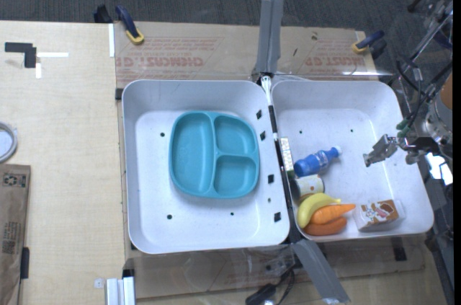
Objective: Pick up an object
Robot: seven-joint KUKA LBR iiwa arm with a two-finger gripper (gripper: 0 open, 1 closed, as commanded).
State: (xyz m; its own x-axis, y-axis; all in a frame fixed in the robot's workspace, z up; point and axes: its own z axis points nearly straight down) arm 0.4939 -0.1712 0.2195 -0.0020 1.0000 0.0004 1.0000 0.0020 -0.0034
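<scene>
the gripper (379, 149) hangs over the right bin (346, 103), near its right wall, with the arm reaching in behind it from the right; its fingers look slightly spread with nothing between them, so it is carrying nothing. below it and just to its near side lies a small snack packet (379, 213), tucked into the bin's near right corner, probably the closest thing to go for, though the corner walls would crowd the fingers. to the gripper's left, a blue bottle (315, 161) lies on its side, tilted, in open floor, which makes it an easier target. further left and nearer the camera, a small pale can (310, 186) sits just beside the bottle, and a banana (312, 206) and a carrot (333, 215) lie touching one another against the near wall, packed too tightly for a clean pinch. well to the left, past the divider between the bins, a teal divided plate (215, 154) rests flat in the middle of the left bin (144, 152), apart from everything else. no object has been lifted yet.
</scene>
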